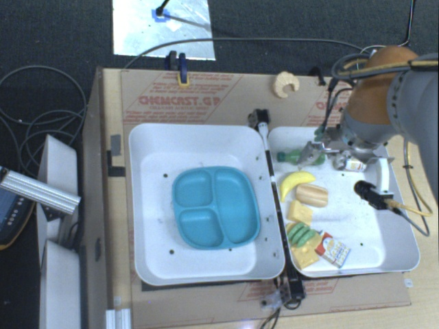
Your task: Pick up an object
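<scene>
The worktop [206,94] bears two white bins; the left bin [158,149] holds a blue divided tray [215,206]; the right bin [391,242] holds toy food. The arm [398,94] hangs over that bin's far end; its pincer [322,149], state unclear, sits beside a green piece [291,157]. Nearer lie a banana [296,181], a bread roll [312,195] and a red packet [334,250].

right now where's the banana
The banana lies in the right-hand bin, near its left wall, just above the bread roll and below the green item by the gripper.
</scene>
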`<state>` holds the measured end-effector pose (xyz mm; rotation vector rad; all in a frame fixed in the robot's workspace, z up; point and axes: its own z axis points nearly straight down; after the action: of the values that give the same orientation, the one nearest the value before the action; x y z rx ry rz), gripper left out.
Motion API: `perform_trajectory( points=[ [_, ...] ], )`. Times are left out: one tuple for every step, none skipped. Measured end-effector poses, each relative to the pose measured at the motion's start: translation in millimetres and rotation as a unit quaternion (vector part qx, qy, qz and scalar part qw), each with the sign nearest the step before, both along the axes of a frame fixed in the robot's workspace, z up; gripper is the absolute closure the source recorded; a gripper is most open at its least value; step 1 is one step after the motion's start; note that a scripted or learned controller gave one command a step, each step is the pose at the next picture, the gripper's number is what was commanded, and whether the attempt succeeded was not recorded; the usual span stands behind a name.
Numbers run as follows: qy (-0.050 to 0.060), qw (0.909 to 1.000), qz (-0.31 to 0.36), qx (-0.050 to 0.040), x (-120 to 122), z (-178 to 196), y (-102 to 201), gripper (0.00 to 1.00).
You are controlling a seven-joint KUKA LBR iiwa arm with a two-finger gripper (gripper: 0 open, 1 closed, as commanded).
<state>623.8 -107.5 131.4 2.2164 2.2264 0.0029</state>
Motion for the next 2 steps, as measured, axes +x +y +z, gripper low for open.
perform_trajectory(
  points=[
    [-0.013, 0.9999, -0.002, -0.0017, -20.1, -37.8, 14.3, 0.0],
    [0.021, 0.9998, -0.005, 0.0019, 29.0, -52.2, 17.1, 0.0]
  ],
)
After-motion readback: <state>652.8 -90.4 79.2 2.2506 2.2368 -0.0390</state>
